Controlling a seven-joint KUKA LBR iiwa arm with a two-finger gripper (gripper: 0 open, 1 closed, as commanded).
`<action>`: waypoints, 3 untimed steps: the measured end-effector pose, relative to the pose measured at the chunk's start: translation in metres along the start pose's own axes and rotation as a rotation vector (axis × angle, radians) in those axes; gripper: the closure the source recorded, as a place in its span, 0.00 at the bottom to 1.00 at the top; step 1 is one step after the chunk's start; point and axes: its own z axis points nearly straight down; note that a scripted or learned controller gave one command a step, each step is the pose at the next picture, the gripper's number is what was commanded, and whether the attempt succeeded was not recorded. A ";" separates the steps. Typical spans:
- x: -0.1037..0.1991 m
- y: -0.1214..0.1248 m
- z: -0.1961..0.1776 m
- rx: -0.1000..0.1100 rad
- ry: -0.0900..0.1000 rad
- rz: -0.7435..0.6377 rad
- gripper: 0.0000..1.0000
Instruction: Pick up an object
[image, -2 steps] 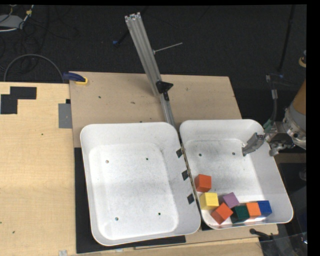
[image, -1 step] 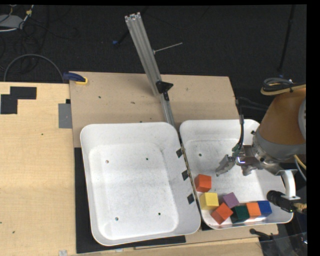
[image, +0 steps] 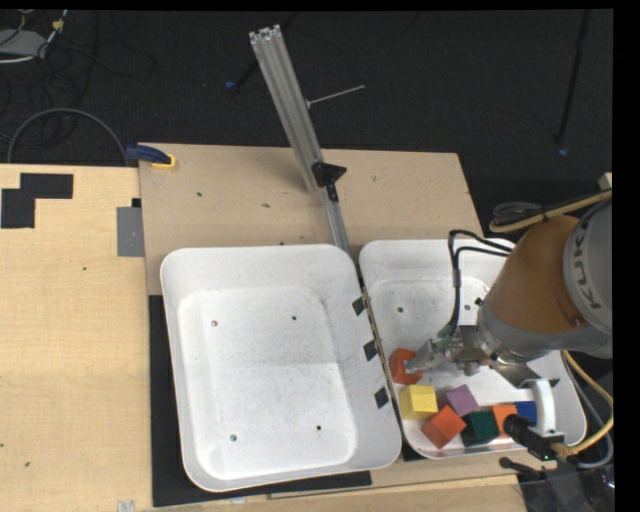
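My gripper (image: 432, 358) is low in the right bin (image: 420, 275), near its left wall. An orange-red block (image: 402, 366) lies right beside the gripper's tip on the left, touching or nearly touching it. In front of it sit a yellow cube (image: 421, 400), a purple cube (image: 461, 398), a red cube (image: 443, 427) and a green cube (image: 481, 428). Farther right are an orange piece (image: 505, 412) and a blue piece (image: 527, 409). The arm's wrist hides the bin floor behind the purple cube.
The left bin (image: 265, 360) stands next to the right one, with black clips (image: 370, 350) along their shared wall. A slanted aluminium rail (image: 295, 110) rises behind the bins. The blocks crowd the right bin's front corner.
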 end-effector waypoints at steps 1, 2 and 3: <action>0.000 0.000 -0.008 0.002 0.003 0.010 1.00; -0.007 0.001 -0.010 -0.011 -0.013 0.023 0.00; -0.004 0.000 -0.018 -0.002 -0.002 0.024 1.00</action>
